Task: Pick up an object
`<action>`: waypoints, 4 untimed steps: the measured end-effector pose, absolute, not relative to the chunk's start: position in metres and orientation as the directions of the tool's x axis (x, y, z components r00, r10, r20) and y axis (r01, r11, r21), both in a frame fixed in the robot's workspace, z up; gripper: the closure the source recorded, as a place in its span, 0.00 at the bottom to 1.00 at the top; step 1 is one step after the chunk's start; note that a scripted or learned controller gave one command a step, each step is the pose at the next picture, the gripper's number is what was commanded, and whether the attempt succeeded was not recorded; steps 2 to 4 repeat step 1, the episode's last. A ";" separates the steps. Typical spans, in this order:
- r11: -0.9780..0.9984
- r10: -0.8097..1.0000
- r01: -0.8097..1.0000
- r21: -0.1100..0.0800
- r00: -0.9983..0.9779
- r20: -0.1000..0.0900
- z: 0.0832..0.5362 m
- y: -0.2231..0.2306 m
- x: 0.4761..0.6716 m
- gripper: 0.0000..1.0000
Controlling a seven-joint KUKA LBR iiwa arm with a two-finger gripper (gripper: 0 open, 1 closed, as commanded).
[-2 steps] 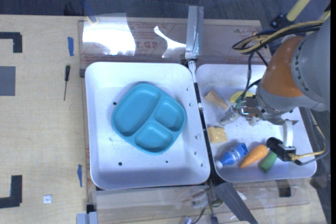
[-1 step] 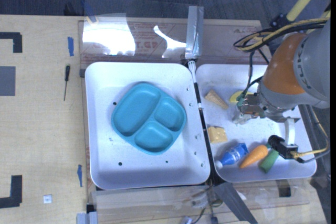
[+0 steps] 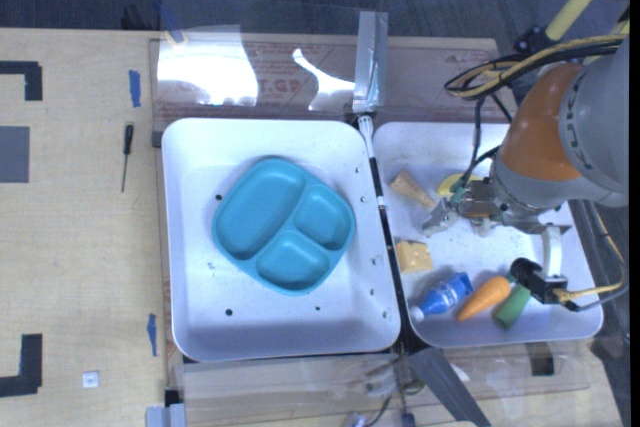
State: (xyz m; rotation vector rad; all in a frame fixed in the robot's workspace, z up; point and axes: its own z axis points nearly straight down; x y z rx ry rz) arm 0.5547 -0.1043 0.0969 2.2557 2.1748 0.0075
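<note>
Several small things lie in the right bin [image 3: 580, 315] — a carrot [image 3: 484, 297] beside a blue bottle [image 3: 443, 294] at the near side, two tan bread-like pieces [image 3: 408, 187] toward the left wall. The gripper [image 3: 437, 218] hangs between those pieces; whether it is open or closed cannot be told. The left bin [image 3: 190, 295] holds a blue divided plate [image 3: 283, 224].

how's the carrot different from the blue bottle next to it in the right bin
The carrot is orange and tapered with a green end; the blue bottle is blue with a white end. The carrot lies nearer the gripper side's right wall, the bottle nearer the divider. Both lie tilted along the bin's front edge.
</note>
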 end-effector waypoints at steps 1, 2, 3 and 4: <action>0.148 0.989 0.989 0.007 -0.148 -0.003 0.088 -0.149 0.482 0.00; 0.148 0.989 0.989 0.007 -0.148 -0.003 0.088 -0.149 0.482 0.00; 0.148 0.989 0.989 0.007 -0.148 -0.003 0.088 -0.149 0.482 0.00; 0.148 0.989 0.989 0.007 -0.148 -0.003 0.088 -0.149 0.482 0.00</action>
